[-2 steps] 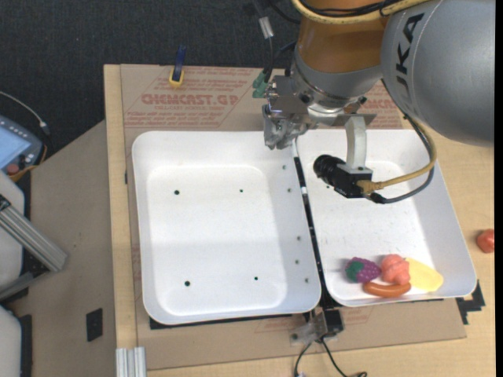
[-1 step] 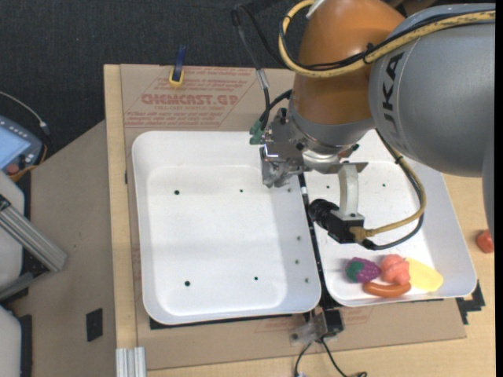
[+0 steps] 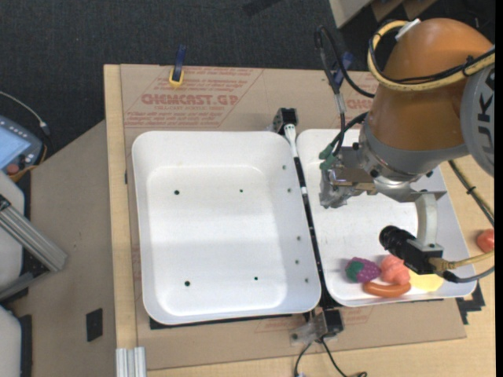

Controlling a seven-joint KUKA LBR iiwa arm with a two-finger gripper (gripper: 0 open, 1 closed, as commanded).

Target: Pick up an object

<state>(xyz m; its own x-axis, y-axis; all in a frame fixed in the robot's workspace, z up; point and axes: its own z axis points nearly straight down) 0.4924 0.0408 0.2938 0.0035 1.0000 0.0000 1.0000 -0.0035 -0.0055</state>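
The things to pick lie heaped at about 5 o'clock in the right bin point(image 3: 346, 234): a purple toy point(image 3: 362, 269), a pink toy point(image 3: 393, 267) touching it, an orange toy point(image 3: 385, 289) along the front wall, and a yellow piece point(image 3: 428, 283) beside them. Nothing is grasped; this looks like the approach step. The gripper point(image 3: 336, 188) hangs near 10 o'clock of that bin, close to the wall shared with the left bin point(image 3: 212, 234); whether it is spread or closed cannot be told. Next it must travel toward 5 o'clock, then descend. The purple toy has bare floor at its 9 and 12 o'clock; the orange one hugs the rim, leaving little room.
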